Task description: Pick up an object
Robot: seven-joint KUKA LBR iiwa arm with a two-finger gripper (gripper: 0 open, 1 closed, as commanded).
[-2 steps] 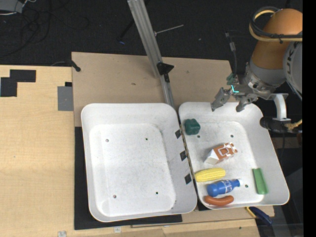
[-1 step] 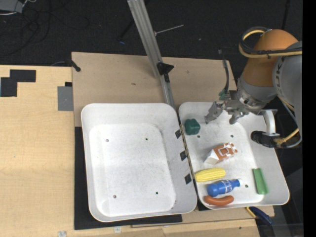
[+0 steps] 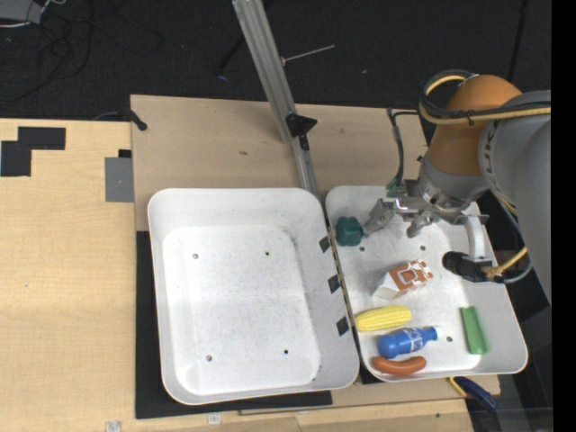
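Your arm (image 3: 486,142) reaches over the right bin (image 3: 504,354), its end effector (image 3: 396,216) spread wide and gripping nothing. Just beside its fingertips, near the bin's left wall, sits a small dark-green object (image 3: 348,232). Lower down lie a yellow corn cob (image 3: 383,318), a blue bottle (image 3: 405,340) and a green block (image 3: 472,329).

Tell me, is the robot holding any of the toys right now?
No. The gripper hangs above the right bin with nothing between its open fingers. The dark green toy lies just beside them, not gripped.
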